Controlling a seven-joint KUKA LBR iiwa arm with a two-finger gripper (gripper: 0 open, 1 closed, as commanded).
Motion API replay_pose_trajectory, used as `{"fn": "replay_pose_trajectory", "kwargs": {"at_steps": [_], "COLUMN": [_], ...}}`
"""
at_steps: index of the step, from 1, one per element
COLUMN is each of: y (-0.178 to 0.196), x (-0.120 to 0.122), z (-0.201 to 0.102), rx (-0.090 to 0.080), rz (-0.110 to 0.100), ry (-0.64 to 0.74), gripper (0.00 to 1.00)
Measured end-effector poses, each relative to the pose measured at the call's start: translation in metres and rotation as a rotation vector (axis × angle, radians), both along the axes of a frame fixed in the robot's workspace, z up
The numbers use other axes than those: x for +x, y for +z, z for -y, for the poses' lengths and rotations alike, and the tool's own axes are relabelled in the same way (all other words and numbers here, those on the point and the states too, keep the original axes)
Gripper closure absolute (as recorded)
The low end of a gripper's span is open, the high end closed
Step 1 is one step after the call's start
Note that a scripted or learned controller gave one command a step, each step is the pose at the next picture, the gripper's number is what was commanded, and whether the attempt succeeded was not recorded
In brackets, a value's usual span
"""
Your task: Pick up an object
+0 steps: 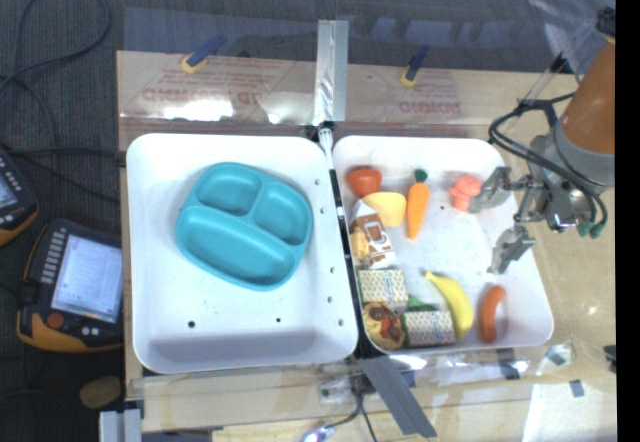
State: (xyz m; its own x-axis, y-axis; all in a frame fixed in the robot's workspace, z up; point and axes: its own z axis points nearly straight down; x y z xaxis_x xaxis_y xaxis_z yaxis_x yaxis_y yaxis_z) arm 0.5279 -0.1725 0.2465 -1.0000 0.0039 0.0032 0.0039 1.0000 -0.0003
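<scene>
toy food, including a carrot (417, 207) and banana (452, 300), is seen in the right bin (520, 325); left of it, a blue tray (245, 223). the gripper (503, 222) is spread, unladen.

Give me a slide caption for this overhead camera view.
Open gripper poised over toy food in right bin; blue tray in left.

Tray (245, 223) in left bin (160, 330)

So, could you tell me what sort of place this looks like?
Probably a robotics lab: a robot arm over two white bins, toy food like a banana, and a teach pendant on carpet.
</scene>
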Motion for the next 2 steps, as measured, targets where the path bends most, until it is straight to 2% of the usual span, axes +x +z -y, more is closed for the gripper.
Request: {"fn": "replay_pose_trajectory", "kwargs": {"at_steps": [1,2], "y": [-0.154,-0.158], "x": [-0.031,0.035], "z": [0.011,0.05], "rx": [-0.002,-0.003], "rz": [0.004,0.012], "ry": [-0.068,0.003], "gripper": [0.0,0.0]}}
